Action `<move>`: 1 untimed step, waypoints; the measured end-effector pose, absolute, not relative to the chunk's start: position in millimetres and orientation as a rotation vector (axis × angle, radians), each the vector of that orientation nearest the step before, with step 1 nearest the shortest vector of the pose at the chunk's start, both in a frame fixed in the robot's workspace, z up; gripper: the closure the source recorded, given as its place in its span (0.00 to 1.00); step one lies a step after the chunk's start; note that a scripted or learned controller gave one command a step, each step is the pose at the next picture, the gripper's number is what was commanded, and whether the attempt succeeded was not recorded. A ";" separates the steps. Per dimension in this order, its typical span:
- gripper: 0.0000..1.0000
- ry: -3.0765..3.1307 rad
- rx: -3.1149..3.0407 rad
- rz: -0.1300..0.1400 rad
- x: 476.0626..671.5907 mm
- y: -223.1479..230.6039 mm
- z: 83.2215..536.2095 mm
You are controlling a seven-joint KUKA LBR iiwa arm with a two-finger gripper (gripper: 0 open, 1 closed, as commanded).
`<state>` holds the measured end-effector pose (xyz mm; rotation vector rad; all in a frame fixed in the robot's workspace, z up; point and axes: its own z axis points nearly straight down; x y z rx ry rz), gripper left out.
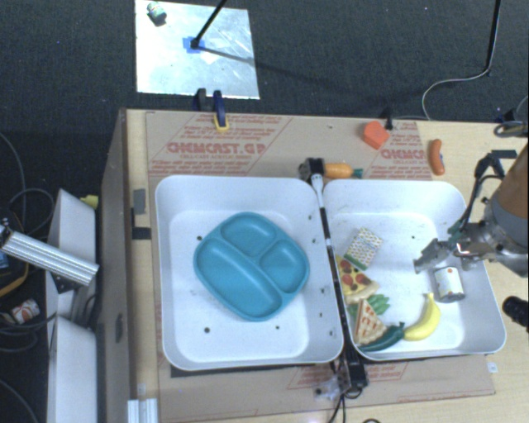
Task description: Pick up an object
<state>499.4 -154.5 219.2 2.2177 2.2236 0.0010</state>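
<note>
The arm [506,238] is grey metal, with a brownish-orange band [516,190] above the wrist. A thin black cable [474,197] runs beside it. Toward its end the metal turns pale silver, with a small red spot.

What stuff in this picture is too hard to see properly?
- Arm: cut off by the camera view's right edge.
- Green toy in the right bin: crowded against the banana and a food wedge; too small to name.
- Small thing on the shiny sheet: too small to name.
- Pale cylinder: blur hides whether it touches the gripper.
</note>
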 end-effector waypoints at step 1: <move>0.00 2.221 2.219 0.000 554.2 -206.9 205.6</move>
